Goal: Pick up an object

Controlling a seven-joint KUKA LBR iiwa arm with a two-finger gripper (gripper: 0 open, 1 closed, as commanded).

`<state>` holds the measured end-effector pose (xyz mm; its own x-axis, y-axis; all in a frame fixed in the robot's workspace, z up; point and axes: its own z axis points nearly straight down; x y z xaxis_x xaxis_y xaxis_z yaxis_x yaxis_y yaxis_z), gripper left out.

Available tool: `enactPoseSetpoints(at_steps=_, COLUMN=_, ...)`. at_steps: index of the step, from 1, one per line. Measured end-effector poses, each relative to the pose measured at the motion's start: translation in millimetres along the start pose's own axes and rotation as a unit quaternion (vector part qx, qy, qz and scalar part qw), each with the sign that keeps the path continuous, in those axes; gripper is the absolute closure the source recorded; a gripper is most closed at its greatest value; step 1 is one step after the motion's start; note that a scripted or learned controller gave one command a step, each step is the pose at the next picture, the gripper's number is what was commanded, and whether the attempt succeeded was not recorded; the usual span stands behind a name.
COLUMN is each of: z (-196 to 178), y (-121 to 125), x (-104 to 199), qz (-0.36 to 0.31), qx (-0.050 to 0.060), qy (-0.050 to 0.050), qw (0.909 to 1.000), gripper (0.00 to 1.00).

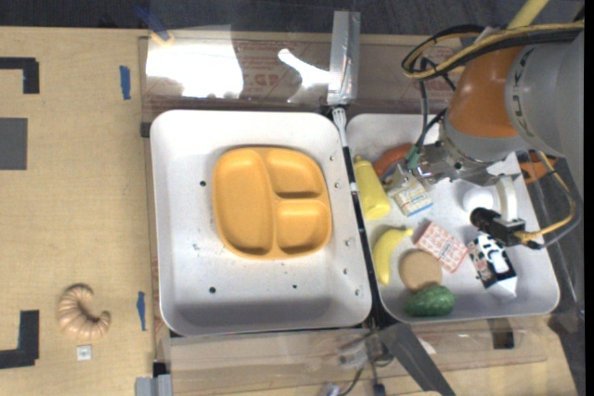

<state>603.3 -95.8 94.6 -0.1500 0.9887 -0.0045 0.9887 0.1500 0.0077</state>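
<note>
Several objects crowd my right bin (538, 292): nearest a green lump (429, 300), then a brown disc (419, 270), a banana (386, 251), a yellow bottle (370, 188). Farthest, my gripper (413, 164) hovers, grip state unclear. I'm approaching; next I'd descend onto one.

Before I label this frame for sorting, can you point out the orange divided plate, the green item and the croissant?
orange divided plate (271, 199): camera view, centre ridge.
green item (430, 300): camera view, top middle.
croissant (83, 312): camera view, curved back.
</note>
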Motion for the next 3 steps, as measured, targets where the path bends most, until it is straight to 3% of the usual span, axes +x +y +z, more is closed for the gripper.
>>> enactPoseSetpoints(at_steps=1, z=-89, y=43, x=68, qz=0.074, qx=0.003, qy=0.003, qw=0.9972, gripper=1.0)
enactPoseSetpoints(at_steps=2, z=-152, y=56, x=73, qz=0.081, qx=0.004, qy=0.001, qw=0.9967, gripper=1.0)
enactPoseSetpoints(at_steps=3, z=-193, y=50, x=33, qz=0.15, qx=0.005, qy=0.0, qw=0.9886, gripper=1.0)
